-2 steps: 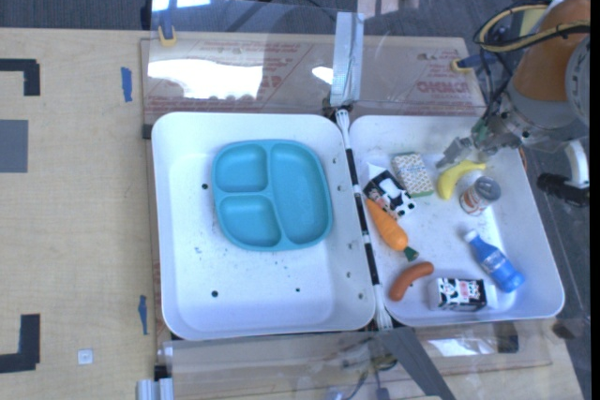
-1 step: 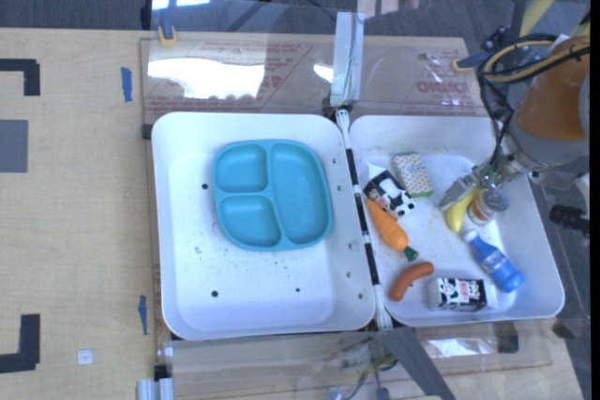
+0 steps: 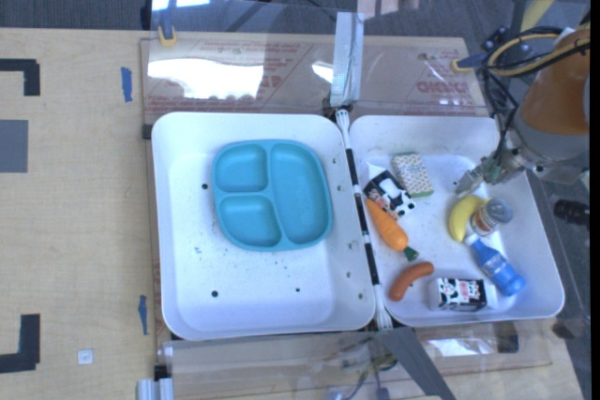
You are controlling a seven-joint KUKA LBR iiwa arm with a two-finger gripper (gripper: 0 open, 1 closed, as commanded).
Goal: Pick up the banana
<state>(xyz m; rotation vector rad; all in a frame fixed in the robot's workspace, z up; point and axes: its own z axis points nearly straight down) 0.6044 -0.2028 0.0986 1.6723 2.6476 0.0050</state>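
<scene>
A pale wooden desk point(image 3: 75, 229) carried two shallow white bins side by side, with tripod legs on grey carpet beyond. The left bin point(image 3: 187, 295) held a blue divided plate point(image 3: 272, 194). In the right bin point(image 3: 539, 295) the banana point(image 3: 461, 217) lay near the middle, its long axis running near-to-far with a slight lean right at the far end. The pincer point(image 3: 487, 171) hovered just beyond that far tip; whether its fingers were apart or together could not be told. Nearby lay a carrot point(image 3: 392, 227), a sausage point(image 3: 411, 279), a blue bottle point(image 3: 495, 265) and a cow-patterned carton point(image 3: 459, 293), its print unreadable.
</scene>
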